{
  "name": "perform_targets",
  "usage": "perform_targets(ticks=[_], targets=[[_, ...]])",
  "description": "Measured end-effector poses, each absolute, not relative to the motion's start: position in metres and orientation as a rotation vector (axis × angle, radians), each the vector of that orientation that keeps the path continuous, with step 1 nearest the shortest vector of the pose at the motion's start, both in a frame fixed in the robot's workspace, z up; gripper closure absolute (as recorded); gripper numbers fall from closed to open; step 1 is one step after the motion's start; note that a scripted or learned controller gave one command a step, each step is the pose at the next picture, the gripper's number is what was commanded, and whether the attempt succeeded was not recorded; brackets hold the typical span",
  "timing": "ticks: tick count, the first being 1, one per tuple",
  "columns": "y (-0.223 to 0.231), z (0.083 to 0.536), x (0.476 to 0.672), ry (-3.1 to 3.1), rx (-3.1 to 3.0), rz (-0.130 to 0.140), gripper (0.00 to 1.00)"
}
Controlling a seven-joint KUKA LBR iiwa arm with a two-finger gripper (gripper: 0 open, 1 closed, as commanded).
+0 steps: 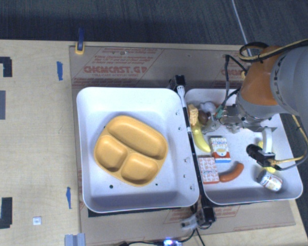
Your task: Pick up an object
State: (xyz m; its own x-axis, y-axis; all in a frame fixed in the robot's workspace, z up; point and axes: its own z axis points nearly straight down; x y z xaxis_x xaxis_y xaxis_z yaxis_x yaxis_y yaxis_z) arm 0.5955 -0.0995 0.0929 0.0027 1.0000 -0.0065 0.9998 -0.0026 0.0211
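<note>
A single fixed camera looks down on the surface (pixel 31 152) from above at a slight slant, far enough off to take in both white bins: the left bin (pixel 87 137) sits mid-frame, the right bin (pixel 290 181) near the frame's right side. The arm (pixel 277 81) enters from the right, and dark floor (pixel 143 9) runs beyond the surface's far edge.

A pale wooden tabletop (pixel 31 152) carries a printed cardboard sheet (pixel 118 65); two shallow white bins sit on it, left bin (pixel 87 137) touching right bin (pixel 292 183). Blue tape marks (pixel 59 70) dot the wood.
</note>
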Motion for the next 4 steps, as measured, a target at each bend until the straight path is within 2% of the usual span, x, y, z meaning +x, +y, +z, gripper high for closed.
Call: perform_targets(ticks=[1,2,3,4], targets=[[-0.098,0.103,0.596,2.207,2.21,0.018,1.0],[-0.177,0.118,0.541,2.222,2.223,-0.002,1.0],[-0.176,0.118,0.541,2.223,2.223,-0.001,0.0],[-0.12,0.086,0.481,2.213,2.217,0.004,0.0]])
